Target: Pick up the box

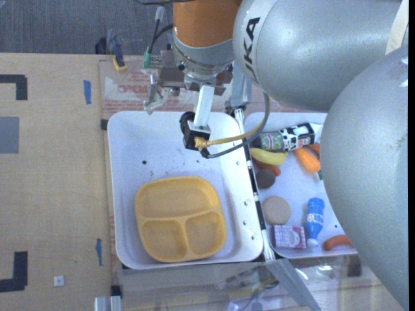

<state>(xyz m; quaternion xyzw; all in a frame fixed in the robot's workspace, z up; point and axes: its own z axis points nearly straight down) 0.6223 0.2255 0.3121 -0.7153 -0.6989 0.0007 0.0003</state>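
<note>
The box [289, 236] is a small pink and white carton lying near the front of the right bin [337, 254]. A blue bottle [314, 220] stands against its right side. My gripper [154, 101] hangs over the far left rim of the left bin [120, 193], well away from the box and up-left of it. Nothing shows in its grasp.
A yellow divided tray [180, 218] lies in the left bin. The right bin also holds a cow-patterned bottle [288, 137], a banana [267, 155], a carrot [308, 159], a round brown disc [277, 208] and a sausage [337, 241]. The arm covers that bin's right part.
</note>
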